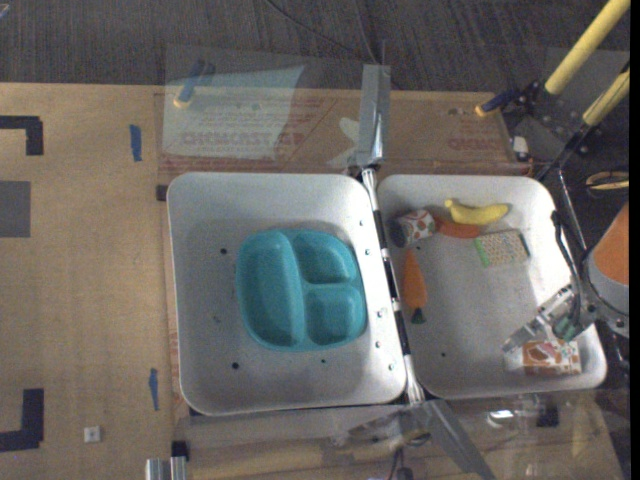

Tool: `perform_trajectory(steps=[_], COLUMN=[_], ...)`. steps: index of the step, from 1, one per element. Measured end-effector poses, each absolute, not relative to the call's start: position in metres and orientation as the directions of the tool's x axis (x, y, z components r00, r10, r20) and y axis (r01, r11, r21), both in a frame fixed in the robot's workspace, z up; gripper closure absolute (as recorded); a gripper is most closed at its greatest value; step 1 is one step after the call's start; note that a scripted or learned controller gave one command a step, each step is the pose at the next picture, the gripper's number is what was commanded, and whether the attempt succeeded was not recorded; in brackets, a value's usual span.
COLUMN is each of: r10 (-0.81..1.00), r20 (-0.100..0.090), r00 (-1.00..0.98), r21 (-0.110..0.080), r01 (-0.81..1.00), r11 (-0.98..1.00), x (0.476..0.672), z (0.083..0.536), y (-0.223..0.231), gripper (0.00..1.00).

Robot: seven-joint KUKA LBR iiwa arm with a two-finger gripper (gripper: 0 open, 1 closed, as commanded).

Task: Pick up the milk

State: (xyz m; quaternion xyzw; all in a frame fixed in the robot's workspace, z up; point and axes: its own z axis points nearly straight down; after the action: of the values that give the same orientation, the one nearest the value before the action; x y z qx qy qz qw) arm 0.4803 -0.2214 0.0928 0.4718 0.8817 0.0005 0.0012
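- The bench (80, 298) carries two shallow white bins side by side — a left bin (200, 358) and a right bin (460, 368).
- The milk (546, 356), a small carton with a white and orange-red face, lies flat in the right bin's near right corner, close to the bin's right wall.
- The arm (612, 258), grey with an orange band, comes in over the right bin's right edge.
- The claw (556, 320) hangs low in that same corner, just above and beside the far end of the milk; I cannot tell whether it touches the carton.
- Whether the claw's jaws are apart or together cannot be told — that spot is dark and blurred.
- A teal divided plate (298, 288) sits in the middle of the left bin, with three compartments.
- A carrot (414, 281) lies along the right bin's left wall, pointing roughly from far to near.
- A small cup (414, 226) lies tipped in the right bin's far left corner.
- A banana (477, 210) rests near the right bin's far wall, and a red-orange item (458, 229) lies just beside it on the near side, too blurred to name.
- A green and grey sponge (501, 247) lies near the banana, toward the bin's middle.
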Motion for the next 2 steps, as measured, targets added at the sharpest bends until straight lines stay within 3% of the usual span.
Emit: perform_trajectory(steps=[1, 2], r10=[0.984, 0.985], r20=[-0.002, -0.002], r00=[-0.176, -0.175], r21=[0.002, 0.002], r01=[0.984, 0.985], r11=[0.176, 0.175], x=[0.4802, 0.4801], z=[0.1210, 0.1210], y=[-0.2070, -0.2072], gripper=[0.00, 0.00])
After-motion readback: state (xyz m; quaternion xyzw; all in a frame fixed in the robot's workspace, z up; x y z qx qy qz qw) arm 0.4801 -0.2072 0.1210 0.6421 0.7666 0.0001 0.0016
